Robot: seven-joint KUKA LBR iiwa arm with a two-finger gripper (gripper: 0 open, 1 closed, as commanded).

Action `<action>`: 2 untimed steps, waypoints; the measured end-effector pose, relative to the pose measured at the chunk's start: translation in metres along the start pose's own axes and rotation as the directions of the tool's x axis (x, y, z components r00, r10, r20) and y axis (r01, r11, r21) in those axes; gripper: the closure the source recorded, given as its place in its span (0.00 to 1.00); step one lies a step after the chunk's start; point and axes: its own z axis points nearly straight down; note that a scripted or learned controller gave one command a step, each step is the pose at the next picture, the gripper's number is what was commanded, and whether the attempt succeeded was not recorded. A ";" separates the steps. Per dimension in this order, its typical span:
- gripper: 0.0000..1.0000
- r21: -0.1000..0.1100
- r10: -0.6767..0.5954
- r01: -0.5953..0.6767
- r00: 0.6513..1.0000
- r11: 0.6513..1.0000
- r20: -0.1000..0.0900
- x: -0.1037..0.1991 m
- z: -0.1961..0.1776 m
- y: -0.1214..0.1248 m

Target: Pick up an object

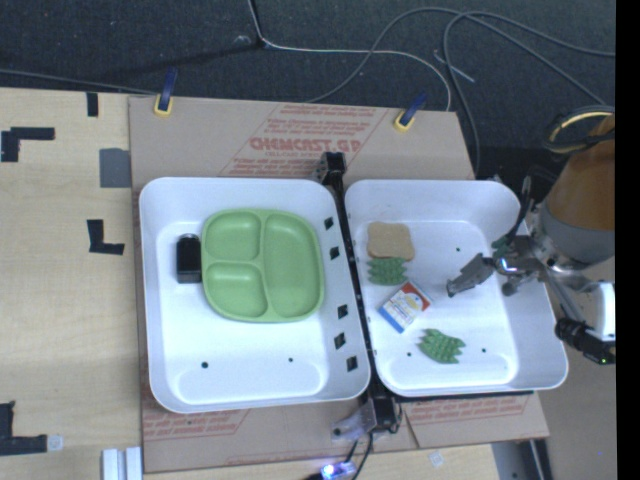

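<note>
In the right bin (500, 200) lie a tan bread-like slice (390, 239), a green leafy piece (387, 270) just below it, a small white, red and blue box (405, 306) and a second green leafy piece (440, 346) near the front wall. My gripper (491, 279) hangs over the right side of this bin, to the right of the box and apart from every object. It is open; its two dark fingers are spread, with nothing between them.
The left bin (165, 368) holds a green divided plate (263, 265) and a small black block (188, 258) at the plate's left. A black divider (345, 268) separates the bins. Cables (420, 38) trail across the dark surface behind the bench.
</note>
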 end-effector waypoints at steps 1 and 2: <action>0.00 0.001 0.000 0.000 1.000 1.000 0.000 0.007 0.063 -0.002; 0.00 -0.008 0.001 -0.001 1.000 1.000 0.000 0.006 0.095 -0.001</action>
